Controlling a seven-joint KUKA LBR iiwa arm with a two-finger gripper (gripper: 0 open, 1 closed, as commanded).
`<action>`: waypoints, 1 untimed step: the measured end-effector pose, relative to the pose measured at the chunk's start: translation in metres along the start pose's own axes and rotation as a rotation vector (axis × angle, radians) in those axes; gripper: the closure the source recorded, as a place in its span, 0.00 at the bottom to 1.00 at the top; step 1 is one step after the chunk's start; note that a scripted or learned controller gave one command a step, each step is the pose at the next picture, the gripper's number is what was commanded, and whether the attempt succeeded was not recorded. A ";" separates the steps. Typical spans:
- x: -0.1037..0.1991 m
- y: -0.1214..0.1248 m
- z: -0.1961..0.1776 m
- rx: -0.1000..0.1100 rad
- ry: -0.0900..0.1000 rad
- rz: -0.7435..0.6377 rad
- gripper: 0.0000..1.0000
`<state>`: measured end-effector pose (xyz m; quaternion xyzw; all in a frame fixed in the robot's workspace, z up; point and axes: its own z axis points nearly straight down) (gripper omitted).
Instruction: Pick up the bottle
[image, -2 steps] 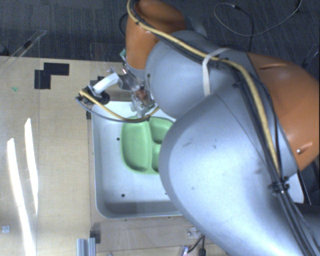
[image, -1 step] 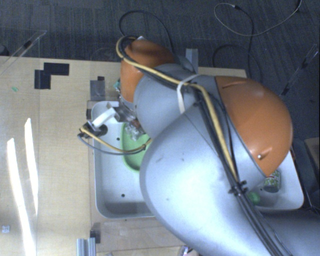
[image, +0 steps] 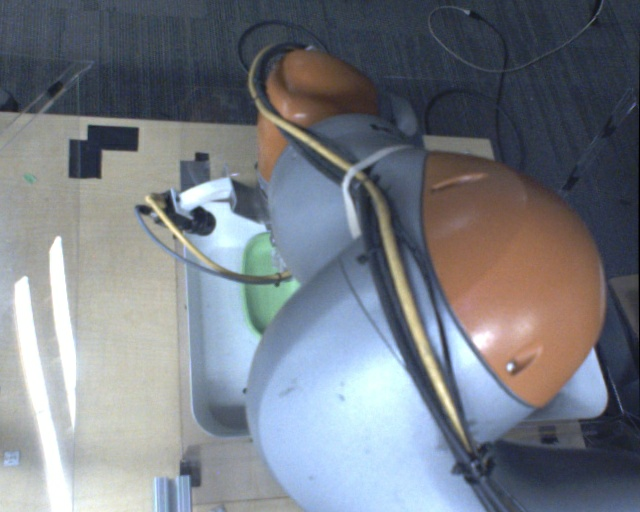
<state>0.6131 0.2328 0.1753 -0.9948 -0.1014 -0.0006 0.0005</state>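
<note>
Likely the bottle (image: 262, 290) is the green shape in the bin (image: 205, 400), half under the arm (image: 420, 300), its long axis running up the view. It lies just down the view from the end effector (image: 248, 203), whose opening I cannot tell.

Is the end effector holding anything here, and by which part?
Cannot be told. The arm covers most of the bin; a green thing shows partly under it.

The grey arm (image: 330, 400) with its orange band (image: 510, 280) covers most of the white bin (image: 215, 400); a pale green object (image: 262, 290) lies in the bin, partly hidden beneath the arm; the pale worktop (image: 100, 330) bears a black L-shaped mark (image: 100, 150).
</note>
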 end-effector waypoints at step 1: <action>0.019 0.002 -0.062 0.000 0.001 -0.114 1.00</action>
